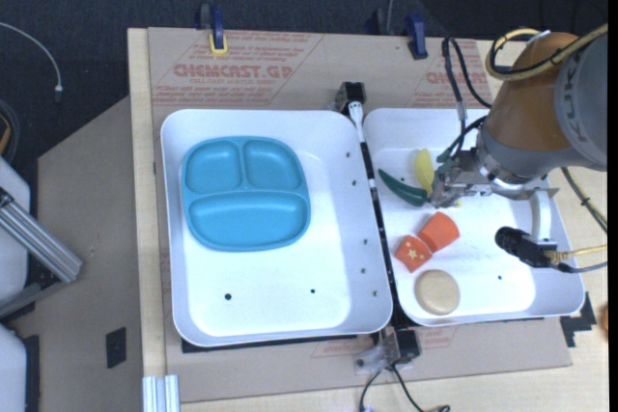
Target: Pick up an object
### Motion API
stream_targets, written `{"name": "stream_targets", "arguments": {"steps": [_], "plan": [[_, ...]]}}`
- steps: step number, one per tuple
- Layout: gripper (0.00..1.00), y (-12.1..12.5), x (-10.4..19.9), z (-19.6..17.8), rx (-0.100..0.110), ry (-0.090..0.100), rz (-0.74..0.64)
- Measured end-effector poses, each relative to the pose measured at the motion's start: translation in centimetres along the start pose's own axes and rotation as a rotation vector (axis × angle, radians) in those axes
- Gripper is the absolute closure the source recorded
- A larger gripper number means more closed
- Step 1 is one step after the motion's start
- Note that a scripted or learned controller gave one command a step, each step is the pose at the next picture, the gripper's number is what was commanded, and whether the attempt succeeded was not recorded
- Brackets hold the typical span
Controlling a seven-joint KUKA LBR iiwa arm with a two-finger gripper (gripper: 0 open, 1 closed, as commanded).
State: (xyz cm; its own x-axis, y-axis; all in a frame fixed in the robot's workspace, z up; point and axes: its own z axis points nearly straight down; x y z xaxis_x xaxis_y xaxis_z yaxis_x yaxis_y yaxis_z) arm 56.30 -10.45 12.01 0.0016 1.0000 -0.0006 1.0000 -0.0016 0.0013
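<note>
The right bin point(541, 299) holds a yellow banana-like piece point(424, 168), a dark green curved piece point(403, 187), an orange cup-like piece point(440, 231), a red block with a star point(412, 252) and a tan round disc point(436, 290). My gripper point(448, 190) hangs low over the upper part of this bin, just right of the green and yellow pieces and above the orange one. The wrist and the orange band hide most of the hand.
A blue divided plate point(246, 192) lies in the upper left of the left bin point(290, 304). A black part point(521, 246) juts out under the arm over the right bin. Blue clamps point(216, 24) hold the board at the back edge.
</note>
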Motion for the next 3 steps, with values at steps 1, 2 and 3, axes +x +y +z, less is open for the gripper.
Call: {"name": "stream_targets", "arguments": {"steps": [1,2,3], "plan": [[1.0,1.0,-0.1,-4.8,-0.003,-0.001,-0.003],[1.0,0.3,0.4,-9.6,-0.004,-0.001,-0.003],[1.0,1.0,0.4,-15.9,-0.006,-0.001,-0.003]]}}
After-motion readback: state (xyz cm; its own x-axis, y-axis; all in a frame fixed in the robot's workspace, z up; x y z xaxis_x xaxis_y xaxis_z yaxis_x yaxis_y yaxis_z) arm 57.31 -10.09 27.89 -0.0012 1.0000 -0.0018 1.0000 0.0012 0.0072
